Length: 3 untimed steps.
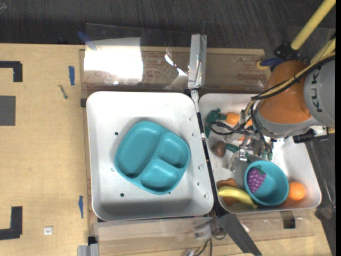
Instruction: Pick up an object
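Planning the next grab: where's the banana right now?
The banana lies at the near edge of the right bin, touching the blue bowl's left side, near the divider.

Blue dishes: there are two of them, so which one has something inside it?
The round blue bowl in the right bin, near the arm, holds purple grapes. The divided blue plate in the left bin has nothing in its compartments.
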Available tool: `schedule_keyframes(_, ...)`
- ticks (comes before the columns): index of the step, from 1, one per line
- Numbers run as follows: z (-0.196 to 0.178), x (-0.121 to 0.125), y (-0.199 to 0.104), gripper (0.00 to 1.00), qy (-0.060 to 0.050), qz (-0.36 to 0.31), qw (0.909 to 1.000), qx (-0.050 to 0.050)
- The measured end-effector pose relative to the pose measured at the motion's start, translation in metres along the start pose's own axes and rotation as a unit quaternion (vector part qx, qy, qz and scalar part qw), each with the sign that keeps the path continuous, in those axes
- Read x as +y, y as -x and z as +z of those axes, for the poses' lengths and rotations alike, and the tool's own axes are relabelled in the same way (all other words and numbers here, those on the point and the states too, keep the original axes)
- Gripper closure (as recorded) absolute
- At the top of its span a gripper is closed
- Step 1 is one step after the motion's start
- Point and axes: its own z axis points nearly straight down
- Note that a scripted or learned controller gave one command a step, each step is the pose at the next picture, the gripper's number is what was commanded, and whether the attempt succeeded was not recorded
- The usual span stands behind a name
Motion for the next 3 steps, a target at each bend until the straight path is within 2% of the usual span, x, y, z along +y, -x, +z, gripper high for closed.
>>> schedule_keyframes(1,-0.001,0.002,0.071,0.00,0.000,-0.047,0.9987,0.018)
schedule_keyframes(2,0.001,0.009,0.055,0.00,-0.001,-0.007,1.0000,0.001)
schedule_keyframes(3,0.000,0.006,0.009,0.00,0.000,-0.125,0.9922,-0.001)
